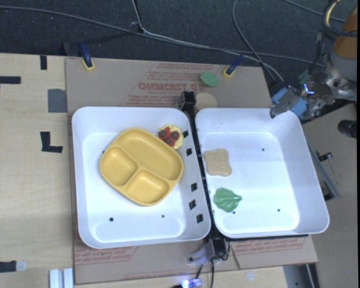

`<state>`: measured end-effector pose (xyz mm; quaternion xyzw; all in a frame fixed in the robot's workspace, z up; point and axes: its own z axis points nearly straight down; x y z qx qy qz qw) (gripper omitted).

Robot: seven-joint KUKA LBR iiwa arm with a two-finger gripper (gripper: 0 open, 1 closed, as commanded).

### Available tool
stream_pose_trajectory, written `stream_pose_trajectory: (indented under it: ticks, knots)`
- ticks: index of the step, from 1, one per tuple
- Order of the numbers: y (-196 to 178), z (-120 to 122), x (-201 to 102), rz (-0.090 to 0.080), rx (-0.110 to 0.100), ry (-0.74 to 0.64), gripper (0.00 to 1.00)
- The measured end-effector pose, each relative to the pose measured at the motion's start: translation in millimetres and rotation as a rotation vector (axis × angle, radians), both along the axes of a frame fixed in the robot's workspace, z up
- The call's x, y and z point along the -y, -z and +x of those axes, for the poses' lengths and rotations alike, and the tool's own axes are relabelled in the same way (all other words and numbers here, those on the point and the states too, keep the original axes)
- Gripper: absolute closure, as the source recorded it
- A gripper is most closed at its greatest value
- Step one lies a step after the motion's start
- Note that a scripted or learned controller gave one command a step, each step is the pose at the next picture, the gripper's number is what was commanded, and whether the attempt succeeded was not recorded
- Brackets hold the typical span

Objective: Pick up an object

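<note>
board text: I read "CHEMCAST" in red on cardboard sheet (162,86)
gripper (286,107): above right bin (306,161) corner
jaws: can't tell
left bin (87,179): yellow divided tray (141,165)

1. Yellow three-compartment plastic plate (141,165) lies mid left white bin (87,179).
2. Beige toast-shaped piece (217,162) and green leaf-shaped piece (227,199) lie near the right white bin's (288,179) left wall.
3. Gripper (288,105) hovers above that bin's far right corner.

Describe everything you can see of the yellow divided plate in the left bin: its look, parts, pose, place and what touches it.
The yellow divided plastic plate lies flat in the left white bin, turned at a slant to the bin's walls. It has rounded corners, a raised rim and three compartments, one long and two smaller, each bare. It looks smooth and matte. At its upper right corner a small yellow and dark red toy piece sits against its rim.
</note>
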<state>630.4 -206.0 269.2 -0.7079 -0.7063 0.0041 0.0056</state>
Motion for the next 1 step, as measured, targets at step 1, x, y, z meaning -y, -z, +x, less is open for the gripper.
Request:
stream_pose_trajectory:
  ticks: [1]
  knots:
    - [-8.3,2.1,-0.7,-0.003,0.012,-0.004,0.00]
